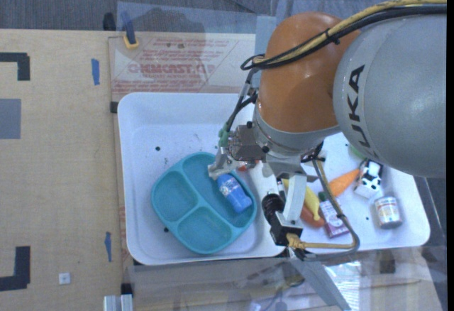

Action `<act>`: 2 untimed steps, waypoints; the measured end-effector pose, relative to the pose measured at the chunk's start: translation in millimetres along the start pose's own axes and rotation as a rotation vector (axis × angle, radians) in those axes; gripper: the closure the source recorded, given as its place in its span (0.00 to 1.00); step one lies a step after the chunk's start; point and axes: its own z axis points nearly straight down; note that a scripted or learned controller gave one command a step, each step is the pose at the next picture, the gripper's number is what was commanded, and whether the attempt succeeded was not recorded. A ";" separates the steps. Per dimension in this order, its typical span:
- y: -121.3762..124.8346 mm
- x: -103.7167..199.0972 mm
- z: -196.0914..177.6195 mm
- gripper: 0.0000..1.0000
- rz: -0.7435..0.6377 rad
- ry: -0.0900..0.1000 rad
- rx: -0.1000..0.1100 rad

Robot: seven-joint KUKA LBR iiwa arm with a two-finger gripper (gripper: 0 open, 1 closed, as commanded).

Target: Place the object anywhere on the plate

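Note:
A teal divided plate (190,211) lies in the left white bin (142,132), toward its front. A small blue bottle with a white label (235,192) rests on its side in the plate's right compartment. My gripper (221,162) hangs just above the plate's upper right rim, right beside the top end of the blue bottle. The big grey and orange wrist hides most of the gripper from above.
The right bin (415,235) holds an orange carrot (345,180), a black-and-white spotted toy (369,179), a small tin (387,211), a yellow piece (311,199) and a pink packet (333,220). The arm covers the bins' shared wall.

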 end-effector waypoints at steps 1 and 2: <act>0.0 0.0 0.0 0.00 0.000 0.000 0.000; 0.0 0.0 0.0 0.00 0.000 0.000 0.000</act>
